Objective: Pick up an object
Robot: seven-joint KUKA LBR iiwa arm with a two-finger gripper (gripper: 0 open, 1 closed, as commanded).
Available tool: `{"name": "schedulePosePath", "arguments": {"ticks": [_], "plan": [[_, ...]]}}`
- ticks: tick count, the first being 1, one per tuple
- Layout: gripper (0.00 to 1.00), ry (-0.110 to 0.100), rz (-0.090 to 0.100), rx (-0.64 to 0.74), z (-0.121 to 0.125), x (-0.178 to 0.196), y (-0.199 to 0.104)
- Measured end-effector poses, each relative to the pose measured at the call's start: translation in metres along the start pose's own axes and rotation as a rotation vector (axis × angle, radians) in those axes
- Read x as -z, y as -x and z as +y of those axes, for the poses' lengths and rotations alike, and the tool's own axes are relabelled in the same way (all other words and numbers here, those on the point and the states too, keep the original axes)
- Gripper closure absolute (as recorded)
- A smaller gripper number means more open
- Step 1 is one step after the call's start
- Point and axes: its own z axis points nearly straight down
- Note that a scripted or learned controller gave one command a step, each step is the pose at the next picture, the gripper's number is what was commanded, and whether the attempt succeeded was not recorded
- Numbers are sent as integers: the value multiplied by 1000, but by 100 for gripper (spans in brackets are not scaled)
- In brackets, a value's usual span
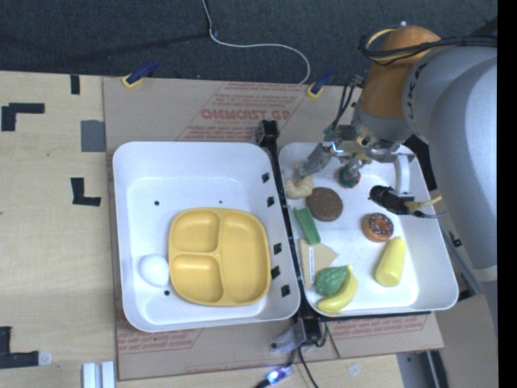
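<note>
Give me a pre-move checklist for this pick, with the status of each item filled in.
1. Gripper over the right bin: ok, it sits at the bin's far left corner.
2. Target under the fingers: cannot tell; the beige piece lies nearest.
3. Anything held already: cannot tell.
4. Neighbours crowding the target: not ok, the brown disc and green stick lie close.
5. Wall clearance: not ok, the beige piece is against the divider between the bins.
6. Left bin with yellow tray out of the path: ok.

Pale knobbly object (300, 187) at right bin's (428, 297) upper-left corner, beside brown disc (325, 204)
</note>
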Motion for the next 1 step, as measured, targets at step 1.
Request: {"name": "schedulePosePath", "arguments": {"ticks": [1], "plan": [[0,1,0,1,-1,-54,-1]]}}
